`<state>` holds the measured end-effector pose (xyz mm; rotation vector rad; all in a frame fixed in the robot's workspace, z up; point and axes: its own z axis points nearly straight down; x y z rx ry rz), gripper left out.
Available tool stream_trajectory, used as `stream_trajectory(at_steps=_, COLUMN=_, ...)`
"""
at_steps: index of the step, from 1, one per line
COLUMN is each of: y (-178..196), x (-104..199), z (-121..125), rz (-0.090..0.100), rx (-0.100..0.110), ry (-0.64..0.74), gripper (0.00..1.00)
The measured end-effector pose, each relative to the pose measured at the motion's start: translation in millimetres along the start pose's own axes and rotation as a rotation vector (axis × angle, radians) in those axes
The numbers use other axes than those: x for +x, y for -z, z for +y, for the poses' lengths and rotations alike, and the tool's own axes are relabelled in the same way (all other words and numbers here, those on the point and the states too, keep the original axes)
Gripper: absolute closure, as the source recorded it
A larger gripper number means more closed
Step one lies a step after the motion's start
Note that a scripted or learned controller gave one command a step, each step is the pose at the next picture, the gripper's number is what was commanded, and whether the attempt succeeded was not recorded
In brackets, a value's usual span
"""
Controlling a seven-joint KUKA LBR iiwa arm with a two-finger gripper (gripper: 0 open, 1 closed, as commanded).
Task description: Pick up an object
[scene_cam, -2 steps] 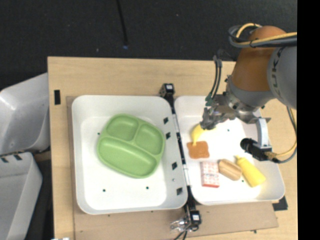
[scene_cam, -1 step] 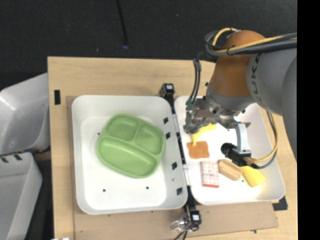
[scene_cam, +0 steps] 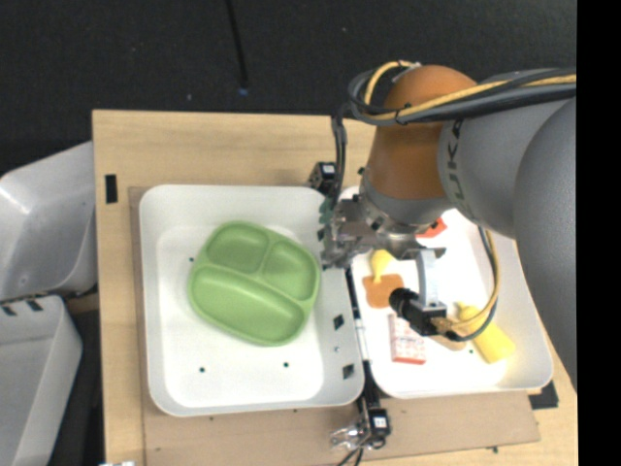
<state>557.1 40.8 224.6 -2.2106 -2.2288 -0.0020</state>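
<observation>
We see a wooden bench point(scene_cam: 213, 149) carrying two shallow white bins side by side. The grey arm point(scene_cam: 524, 163), orange-banded, reaches over the right bin point(scene_cam: 529, 362), its wrist covering most of it. Left of that bin, the left bin point(scene_cam: 165, 377) holds a green divided plate point(scene_cam: 254, 282), lying flat. The tool point(scene_cam: 383, 260) hangs low at the right bin's left edge, seemingly positioned for a pick; we cannot tell its state. Beside it sit likely targets: an orange piece point(scene_cam: 381, 289), a red-and-white card point(scene_cam: 407, 341) and a yellow block point(scene_cam: 492, 342).
</observation>
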Motion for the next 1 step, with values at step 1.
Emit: stream_trajectory(at_steps=1, y=0.1, x=46.2, z=4.0, rz=-0.001, rx=-0.001, ry=-0.001, gripper=1.00)
